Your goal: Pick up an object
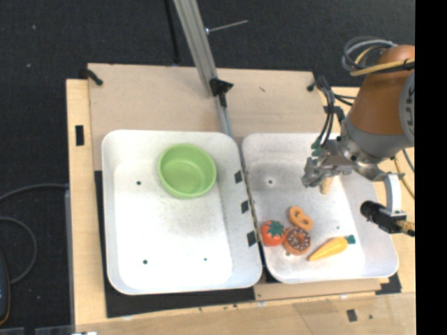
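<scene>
Two white bins sit side by side on the desk (140,96). The left bin (126,257) takes up the middle left of the frame and has a green bowl (186,171) near its top. The right bin (370,260) sits at the middle right, and the toys lie in its lower part. A small red toy with a green top (272,233) (it looks like a tomato or a strawberry) lies by the bin's left wall. Right beside it, touching, is a brown round donut with dots on it (297,241). Just above that donut lies an orange pretzel-shaped toy (301,218). A carrot (330,248) with a green end lies to the right of the donut, tilted a bit. The grey and orange arm (380,110) comes in from the right edge of the frame. Its gripper (318,175) hangs over the upper middle of the right bin, above the toys and apart from them. I cannot tell if the gripper is spread or pressed together. A small pale thing (326,185) shows at its tip, too blurry to name.
</scene>
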Controlling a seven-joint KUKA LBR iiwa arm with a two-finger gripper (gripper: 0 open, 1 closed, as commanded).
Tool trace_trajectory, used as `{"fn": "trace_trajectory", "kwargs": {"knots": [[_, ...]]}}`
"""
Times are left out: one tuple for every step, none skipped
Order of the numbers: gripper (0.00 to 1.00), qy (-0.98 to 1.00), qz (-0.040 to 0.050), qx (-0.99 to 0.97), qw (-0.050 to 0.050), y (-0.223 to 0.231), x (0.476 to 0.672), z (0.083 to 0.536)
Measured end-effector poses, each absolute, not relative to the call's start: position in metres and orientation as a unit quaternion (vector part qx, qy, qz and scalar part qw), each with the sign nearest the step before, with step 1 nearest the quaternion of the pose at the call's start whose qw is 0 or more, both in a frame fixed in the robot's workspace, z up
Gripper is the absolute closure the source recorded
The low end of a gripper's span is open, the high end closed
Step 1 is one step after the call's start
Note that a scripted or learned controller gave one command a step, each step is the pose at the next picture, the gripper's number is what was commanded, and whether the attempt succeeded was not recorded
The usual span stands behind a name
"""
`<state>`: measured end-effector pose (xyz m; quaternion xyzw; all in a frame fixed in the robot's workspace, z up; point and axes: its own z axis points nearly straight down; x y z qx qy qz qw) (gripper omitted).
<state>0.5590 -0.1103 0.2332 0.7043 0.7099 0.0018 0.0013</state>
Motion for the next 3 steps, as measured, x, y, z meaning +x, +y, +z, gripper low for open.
{"fn": "trace_trajectory", "kwargs": {"knots": [[1.00, 0.710, 0.0020, 0.704, 0.001, -0.064, 0.564, 0.242], [1.00, 0.710, 0.0006, 0.704, 0.000, -0.009, 0.560, 0.232], [1.00, 0.710, 0.0013, 0.704, 0.000, 0.054, 0.560, 0.232]]}}
